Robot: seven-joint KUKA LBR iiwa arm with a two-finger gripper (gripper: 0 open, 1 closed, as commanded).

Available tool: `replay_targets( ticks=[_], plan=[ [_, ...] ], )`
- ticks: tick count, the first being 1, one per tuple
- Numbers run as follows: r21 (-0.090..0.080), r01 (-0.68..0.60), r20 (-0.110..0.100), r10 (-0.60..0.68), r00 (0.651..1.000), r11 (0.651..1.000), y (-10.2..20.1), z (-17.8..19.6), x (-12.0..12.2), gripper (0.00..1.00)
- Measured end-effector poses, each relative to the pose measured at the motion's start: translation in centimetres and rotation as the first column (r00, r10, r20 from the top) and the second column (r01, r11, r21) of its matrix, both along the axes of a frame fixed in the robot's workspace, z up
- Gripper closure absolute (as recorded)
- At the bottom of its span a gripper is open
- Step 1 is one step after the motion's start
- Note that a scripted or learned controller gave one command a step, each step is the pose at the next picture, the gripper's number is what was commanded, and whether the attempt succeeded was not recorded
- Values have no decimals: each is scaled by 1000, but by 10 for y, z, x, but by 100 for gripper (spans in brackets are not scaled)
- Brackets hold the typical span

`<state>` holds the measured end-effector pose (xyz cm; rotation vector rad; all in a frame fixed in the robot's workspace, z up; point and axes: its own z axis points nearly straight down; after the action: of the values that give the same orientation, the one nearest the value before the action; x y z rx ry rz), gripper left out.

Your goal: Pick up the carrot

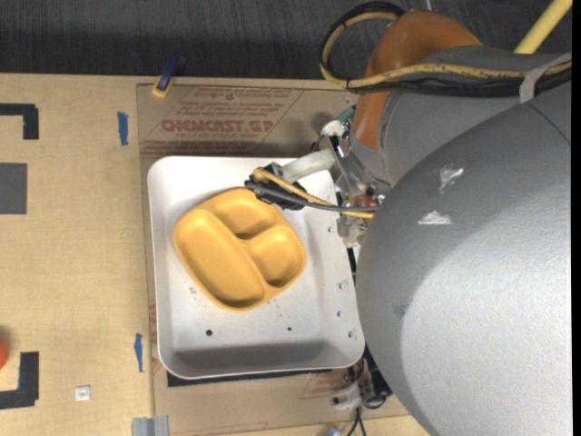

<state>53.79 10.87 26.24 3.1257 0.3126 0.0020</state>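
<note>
A yellow dish (238,248) with three hollows lies in the white bin (272,343), up toward its far left. My arm's grey bulk (472,243) covers the right side of the view, with its orange band (408,48) at the top. Below that band, the gripper's body (350,193) sits at the bin's far right edge, mostly hidden by the arm. A black and yellow cable bundle (286,193) runs from it over the dish's far rim. A small orange-red shape (3,354) shows at the left edge of the bench; what it is I cannot tell.
The bin rests on a brown cardboard sheet (218,121) with red print. Blue tape marks (123,127) and black squares (18,121) dot the tan bench to the left. A blue and yellow clip (168,75) lies at the cardboard's far corner.
</note>
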Motion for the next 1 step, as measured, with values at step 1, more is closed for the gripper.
replay_targets(
  ticks=[1],
  plan=[
    [2,-3,-7,3,1000,1000,20,-120,-38,100]
  ],
)
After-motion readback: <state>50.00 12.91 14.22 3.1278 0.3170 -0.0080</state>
